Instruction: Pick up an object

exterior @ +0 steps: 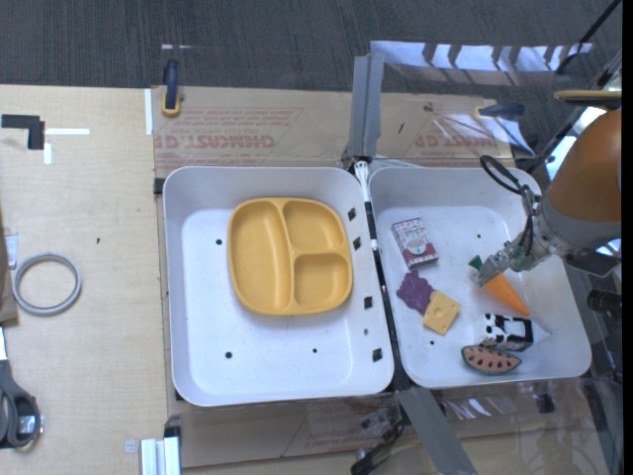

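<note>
Gripper (497,262) low near the right bin's (450,364) right edge, just above the orange carrot toy (506,292); grip impossible to tell. Nothing visibly lifted yet; pick-up judged unfinished

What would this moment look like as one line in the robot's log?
task: pick object | tool: over right bin, at orange carrot toy | grasp: unconfirmed | yellow plate: left bin

At the right of the frame, the gripper (501,261) is a blur over the orange carrot-shaped toy (505,291), hiding that toy's upper end and leaving the state of its jaws unreadable. The arm (591,181) is cut off by the right edge. At lower left, scissors (16,414) run off the frame, and the print on the small carton (414,242) is too small to read.
</note>
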